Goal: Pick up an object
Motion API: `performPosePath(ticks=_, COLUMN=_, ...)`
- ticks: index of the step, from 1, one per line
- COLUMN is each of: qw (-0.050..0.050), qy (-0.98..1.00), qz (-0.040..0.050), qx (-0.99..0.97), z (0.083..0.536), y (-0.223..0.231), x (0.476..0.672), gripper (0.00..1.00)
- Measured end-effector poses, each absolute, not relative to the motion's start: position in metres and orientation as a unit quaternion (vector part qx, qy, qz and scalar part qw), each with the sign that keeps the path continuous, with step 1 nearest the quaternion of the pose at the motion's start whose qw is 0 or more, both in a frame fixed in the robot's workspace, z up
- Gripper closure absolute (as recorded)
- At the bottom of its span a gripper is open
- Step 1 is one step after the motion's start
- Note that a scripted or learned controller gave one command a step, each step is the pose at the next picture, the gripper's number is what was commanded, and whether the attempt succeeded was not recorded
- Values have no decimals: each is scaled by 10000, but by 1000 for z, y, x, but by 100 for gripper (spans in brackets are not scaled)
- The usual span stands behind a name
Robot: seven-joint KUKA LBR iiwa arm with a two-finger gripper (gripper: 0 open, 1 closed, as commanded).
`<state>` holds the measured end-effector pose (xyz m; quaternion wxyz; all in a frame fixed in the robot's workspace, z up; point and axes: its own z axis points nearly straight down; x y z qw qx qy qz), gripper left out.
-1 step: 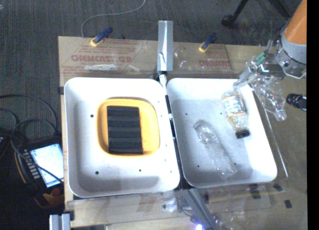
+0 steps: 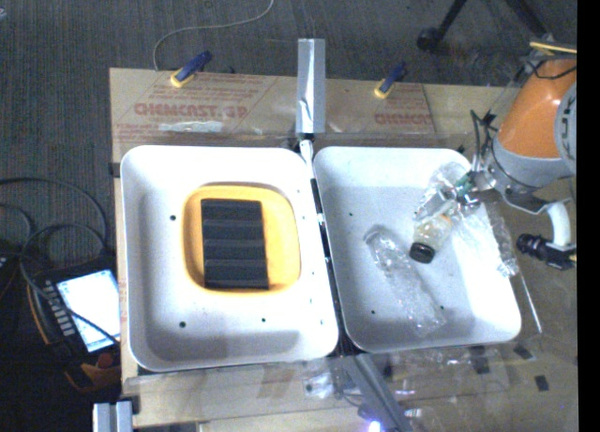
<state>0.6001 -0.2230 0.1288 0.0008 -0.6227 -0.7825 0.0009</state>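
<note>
The arm's orange band [image 2: 536,130] looms at three o'clock; whether the gripper [image 2: 466,188] is open or closed cannot be told. In the right bin [image 2: 361,308], a clear bottle [image 2: 439,219] with black cap lies at its two o'clock, touching the claw. Slick plastic could slip free.

I watch through one fixed camera above the bench [image 2: 272,102], tilted slightly downward, far enough back to frame both white bins [image 2: 150,261] and surrounding floor [image 2: 75,8].
</note>
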Motion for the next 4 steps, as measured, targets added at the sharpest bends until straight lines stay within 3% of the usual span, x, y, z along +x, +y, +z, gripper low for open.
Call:
performPosePath(ticks=1, qw=11, qy=-7337, qz=-14, qx=-6794, z=123, y=-221, x=600, gripper=0)
performPosePath(ticks=2, qw=-93, qy=-7689, qz=-81, qx=-6393, z=104, y=-218, x=617, gripper=0)
performPosePath(ticks=3, qw=-139, qy=-7694, qz=-98, qx=-6385, z=114, y=-217, x=619, gripper=100)
performPosePath(ticks=4, qw=-7, qy=-7846, qz=-4, qx=-6201, z=189, y=-158, x=639, gripper=100)
